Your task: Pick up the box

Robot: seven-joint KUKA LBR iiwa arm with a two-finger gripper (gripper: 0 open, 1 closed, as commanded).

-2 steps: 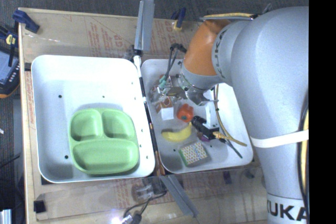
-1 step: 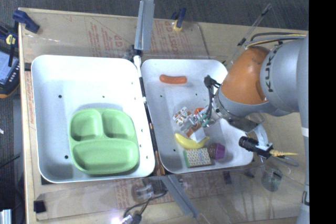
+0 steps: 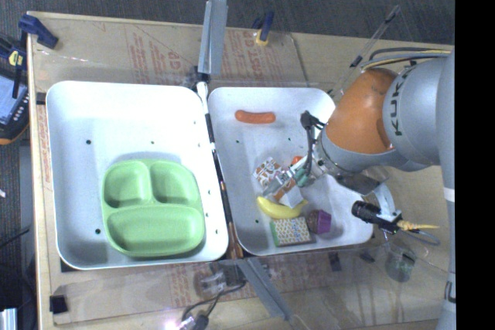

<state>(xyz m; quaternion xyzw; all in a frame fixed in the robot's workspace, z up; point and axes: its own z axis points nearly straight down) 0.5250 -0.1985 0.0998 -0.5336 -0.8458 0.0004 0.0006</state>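
Grey KUKA-lettered arm (image 3: pixel 402 120); two-finger gripper (image 3: pixel 303 174), finger state indiscernible, above small patterned cardboard box (image 3: pixel 291 231), yellow banana (image 3: pixel 280 207) beside.

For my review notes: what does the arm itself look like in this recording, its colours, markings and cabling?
The arm is a thick, rounded grey casing with a glossy orange band above the wrist. Dark KUKA lettering runs along the grey shell. Thin dark cables with a yellow strand arc in above it, and the tool at its end is a slim, dark metal assembly.
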